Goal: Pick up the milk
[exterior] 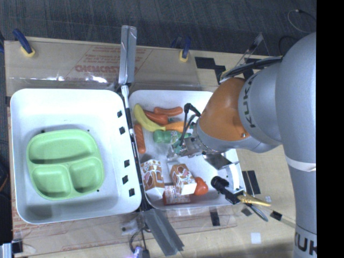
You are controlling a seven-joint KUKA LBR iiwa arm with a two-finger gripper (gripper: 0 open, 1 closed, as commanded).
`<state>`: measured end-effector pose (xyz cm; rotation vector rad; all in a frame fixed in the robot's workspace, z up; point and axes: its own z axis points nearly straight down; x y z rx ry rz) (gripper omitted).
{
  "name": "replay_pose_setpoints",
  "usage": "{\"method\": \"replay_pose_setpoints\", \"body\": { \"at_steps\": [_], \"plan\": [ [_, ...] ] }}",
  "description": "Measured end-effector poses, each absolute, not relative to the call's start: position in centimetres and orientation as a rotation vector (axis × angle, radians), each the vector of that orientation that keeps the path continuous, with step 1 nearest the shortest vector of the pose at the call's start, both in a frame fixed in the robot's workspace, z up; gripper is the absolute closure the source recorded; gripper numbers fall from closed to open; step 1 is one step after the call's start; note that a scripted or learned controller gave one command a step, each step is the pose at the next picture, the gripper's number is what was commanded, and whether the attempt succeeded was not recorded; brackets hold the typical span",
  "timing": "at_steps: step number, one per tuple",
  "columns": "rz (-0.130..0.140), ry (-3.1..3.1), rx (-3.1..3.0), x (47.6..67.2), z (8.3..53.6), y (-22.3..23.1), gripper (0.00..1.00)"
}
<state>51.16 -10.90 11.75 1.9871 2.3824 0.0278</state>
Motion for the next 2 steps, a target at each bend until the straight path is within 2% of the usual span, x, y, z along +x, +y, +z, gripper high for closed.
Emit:
{"method": "replay_pose_setpoints", "body": {
  "at_steps": [1,2],
  "plan": [
    [0.000,2.851,1.318,50.6,19.2,-3.8,1.00],
    [-0.001,3.058,0.729,47.7,19.1,-1.0,1.00]
  ]
}}
